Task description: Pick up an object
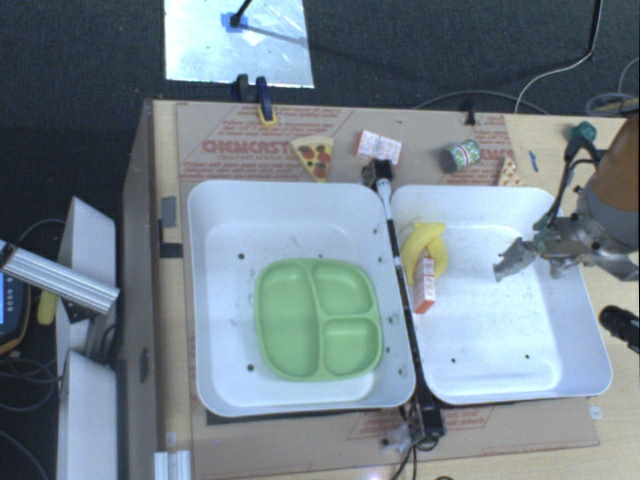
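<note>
Gripper hangs over the right bin, toward its 3 o'clock side, arm coming in from the right. Fingers tiny and dark at this size, cannot tell if apart or together; nothing visible between them. Likely pick targets: yellow banana and a small red-and-white box, touching each other at the right bin's 9 o'clock wall, well apart from the gripper. Probably pushed there against the divider, which would make a grasp awkward. Left bin holds a green divided plate near its centre. On the worktop at 12 o'clock: pizza-slice toy, small packet, green can. Arm cut off at frame edge; box label unreadable.
</note>
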{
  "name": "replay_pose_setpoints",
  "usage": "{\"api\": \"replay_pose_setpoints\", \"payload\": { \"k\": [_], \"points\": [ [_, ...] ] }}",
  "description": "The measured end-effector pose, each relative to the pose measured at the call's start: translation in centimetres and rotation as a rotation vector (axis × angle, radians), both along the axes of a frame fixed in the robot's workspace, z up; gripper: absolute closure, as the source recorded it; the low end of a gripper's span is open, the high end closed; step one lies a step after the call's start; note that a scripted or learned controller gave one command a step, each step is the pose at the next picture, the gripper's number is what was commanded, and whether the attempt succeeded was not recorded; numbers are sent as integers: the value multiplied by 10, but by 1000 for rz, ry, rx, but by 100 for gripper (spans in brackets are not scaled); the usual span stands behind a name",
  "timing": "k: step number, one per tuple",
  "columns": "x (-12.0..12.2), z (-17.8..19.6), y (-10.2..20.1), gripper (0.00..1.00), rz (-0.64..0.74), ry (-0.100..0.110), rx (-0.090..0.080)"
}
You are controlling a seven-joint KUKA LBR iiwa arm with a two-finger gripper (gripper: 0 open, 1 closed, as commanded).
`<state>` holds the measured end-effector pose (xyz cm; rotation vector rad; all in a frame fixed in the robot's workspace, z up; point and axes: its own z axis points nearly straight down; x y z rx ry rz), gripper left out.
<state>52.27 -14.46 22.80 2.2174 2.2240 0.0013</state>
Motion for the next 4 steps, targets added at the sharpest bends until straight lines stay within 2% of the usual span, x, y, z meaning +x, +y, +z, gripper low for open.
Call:
{"api": "replay_pose_setpoints", "payload": {
  "k": [1,2,3,4],
  "points": [
    [10,-70,53,0,0,2,1],
    [88,-43,90,0,1,-3,0],
    [89,-143,53,0,-5,-1,-5],
    [90,-132,54,100,-2,-3,-3]
  ]
}}
